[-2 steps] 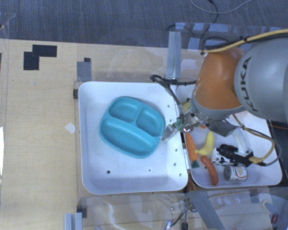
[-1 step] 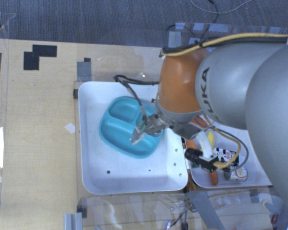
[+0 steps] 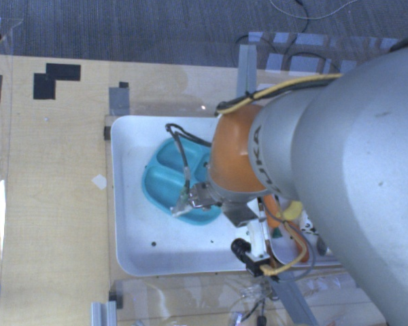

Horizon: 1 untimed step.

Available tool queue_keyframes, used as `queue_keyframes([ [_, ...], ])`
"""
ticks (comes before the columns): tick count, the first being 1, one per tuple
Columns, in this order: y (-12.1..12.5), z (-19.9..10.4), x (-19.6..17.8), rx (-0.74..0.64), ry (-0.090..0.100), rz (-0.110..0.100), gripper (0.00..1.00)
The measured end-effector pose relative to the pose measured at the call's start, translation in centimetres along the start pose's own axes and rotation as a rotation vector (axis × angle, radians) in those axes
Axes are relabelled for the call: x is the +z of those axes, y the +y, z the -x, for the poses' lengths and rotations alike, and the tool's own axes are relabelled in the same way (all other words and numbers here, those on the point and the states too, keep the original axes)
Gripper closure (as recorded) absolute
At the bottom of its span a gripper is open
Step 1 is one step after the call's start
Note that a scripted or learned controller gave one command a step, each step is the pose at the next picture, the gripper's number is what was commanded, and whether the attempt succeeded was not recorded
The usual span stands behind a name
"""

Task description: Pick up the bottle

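My gripper (image 3: 188, 204) hangs low over the left white bin (image 3: 132, 243), at the near right edge of a teal divided dish (image 3: 164, 175) that lies in the bin's middle. The arm's orange band (image 3: 234, 156) and wide grey body (image 3: 353, 175) cover the bin's right part and most of the right bin. Under the arm an orange and yellow thing (image 3: 289, 214) peeks out at the right bin's edge; I cannot tell what it is. A black cable (image 3: 180, 145) loops from the wrist over the dish.
The wooden bench (image 3: 47, 182) stretches to the left, with black tape marks (image 3: 54, 79) at its far left. Grey metal brackets (image 3: 120, 99) stand at the bin's corners. Cables and a black connector (image 3: 248, 251) hang near the bin's front edge.
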<state>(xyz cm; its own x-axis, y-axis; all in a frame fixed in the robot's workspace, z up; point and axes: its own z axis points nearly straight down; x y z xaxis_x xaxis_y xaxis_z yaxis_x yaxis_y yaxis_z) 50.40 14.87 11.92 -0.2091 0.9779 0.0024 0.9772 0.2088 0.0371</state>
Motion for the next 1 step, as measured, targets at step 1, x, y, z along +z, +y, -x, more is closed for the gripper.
queue_keyframes([
  [1, 0.69, -0.85, 1.59, 0.156, 0.004, 0.005, 0.0],
])
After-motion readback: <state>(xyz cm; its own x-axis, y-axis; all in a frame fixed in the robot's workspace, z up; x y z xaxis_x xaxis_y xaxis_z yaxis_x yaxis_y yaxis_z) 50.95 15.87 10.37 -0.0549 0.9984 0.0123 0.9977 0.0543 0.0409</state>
